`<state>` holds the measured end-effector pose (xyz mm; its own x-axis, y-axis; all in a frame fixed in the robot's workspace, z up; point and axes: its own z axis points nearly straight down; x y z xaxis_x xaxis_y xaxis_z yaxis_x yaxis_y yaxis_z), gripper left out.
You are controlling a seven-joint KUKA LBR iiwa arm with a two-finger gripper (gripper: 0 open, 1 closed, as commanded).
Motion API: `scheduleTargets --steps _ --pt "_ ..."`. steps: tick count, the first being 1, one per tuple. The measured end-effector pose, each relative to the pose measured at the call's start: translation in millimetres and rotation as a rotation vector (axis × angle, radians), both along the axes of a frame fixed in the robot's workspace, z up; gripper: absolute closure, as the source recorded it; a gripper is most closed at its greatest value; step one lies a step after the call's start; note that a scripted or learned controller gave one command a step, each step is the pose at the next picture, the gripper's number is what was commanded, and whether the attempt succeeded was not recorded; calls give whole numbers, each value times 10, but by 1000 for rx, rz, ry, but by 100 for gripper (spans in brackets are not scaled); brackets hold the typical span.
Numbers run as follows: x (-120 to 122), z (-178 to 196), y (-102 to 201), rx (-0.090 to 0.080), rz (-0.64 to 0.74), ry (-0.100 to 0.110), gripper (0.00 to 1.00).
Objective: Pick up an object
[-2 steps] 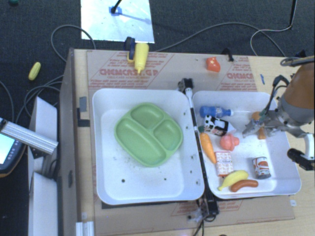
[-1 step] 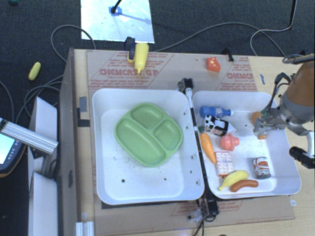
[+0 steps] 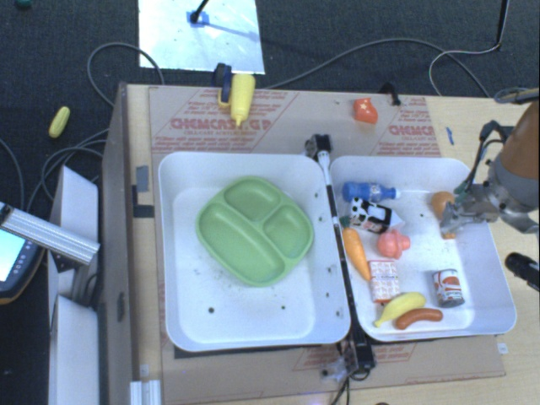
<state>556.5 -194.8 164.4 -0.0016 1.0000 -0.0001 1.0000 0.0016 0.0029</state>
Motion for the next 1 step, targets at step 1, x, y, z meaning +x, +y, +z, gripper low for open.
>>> scheduleTargets --steps 1 --pt "146 92 -112 0 2 0 100"
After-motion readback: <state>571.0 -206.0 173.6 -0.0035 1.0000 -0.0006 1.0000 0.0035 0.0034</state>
